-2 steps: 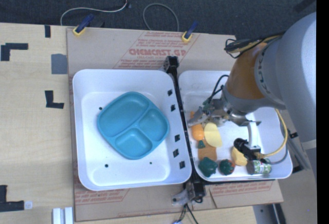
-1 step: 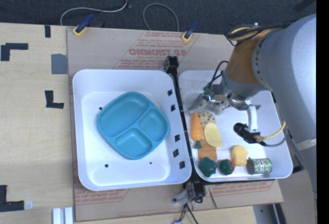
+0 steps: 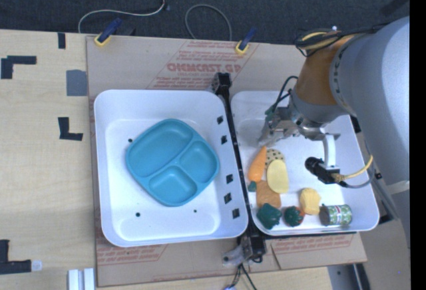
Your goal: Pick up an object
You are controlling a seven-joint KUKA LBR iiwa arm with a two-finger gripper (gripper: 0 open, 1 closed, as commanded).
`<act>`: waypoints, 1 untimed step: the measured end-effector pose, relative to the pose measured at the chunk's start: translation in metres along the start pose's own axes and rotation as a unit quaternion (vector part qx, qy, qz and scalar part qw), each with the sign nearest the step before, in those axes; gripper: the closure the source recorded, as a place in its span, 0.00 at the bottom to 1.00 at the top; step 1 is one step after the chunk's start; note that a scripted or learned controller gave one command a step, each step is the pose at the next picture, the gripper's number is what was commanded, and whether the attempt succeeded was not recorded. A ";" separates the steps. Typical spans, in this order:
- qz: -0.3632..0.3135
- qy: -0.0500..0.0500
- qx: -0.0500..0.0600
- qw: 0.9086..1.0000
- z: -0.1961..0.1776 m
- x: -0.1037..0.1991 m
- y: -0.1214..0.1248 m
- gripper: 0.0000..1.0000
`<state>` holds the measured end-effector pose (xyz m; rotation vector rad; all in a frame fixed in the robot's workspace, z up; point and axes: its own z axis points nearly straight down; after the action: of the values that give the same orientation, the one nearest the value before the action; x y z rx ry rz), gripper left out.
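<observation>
On the left, the left bin (image 3: pixel 106 149) holds a blue divided plate (image 3: pixel 173 161) lying flat near its middle; it plays no part in the grasp, and its broad flat shape would suit a two-finger claw poorly anyway. A black divider (image 3: pixel 229 149) runs between the two bins.

The right bin (image 3: pixel 363 215) carries the likely targets, crowded into its near left part: an orange carrot-like piece (image 3: pixel 256 165) beside a pale yellow, cheese-like piece (image 3: pixel 276 174), a brownish piece (image 3: pixel 268 195) below them, two dark green pieces (image 3: pixel 269 216) and (image 3: pixel 293 217) along the front, then a small yellow piece (image 3: pixel 309 200) and a green-labelled can (image 3: pixel 336 215) lying on its side.

The claw (image 3: pixel 274 130) hangs low over the upper left of this bin, just above the carrot-like piece and the cheese-like piece; whether it is open, closed or gripping cannot be told from this slant. Nothing is seen between its tips, so I judge the pick not yet made.

To do the step well, settle on one item at the cluster's edge, probably the carrot-like piece, span its narrow width, descend straight, and avoid nudging neighbours or the bin wall. A lift should be vertical.
</observation>
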<state>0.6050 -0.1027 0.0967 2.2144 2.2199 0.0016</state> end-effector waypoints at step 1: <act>0.000 0.000 0.000 1.000 0.001 0.000 0.000 0.00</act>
<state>0.6048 -0.1027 0.0961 2.2147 2.2201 0.0004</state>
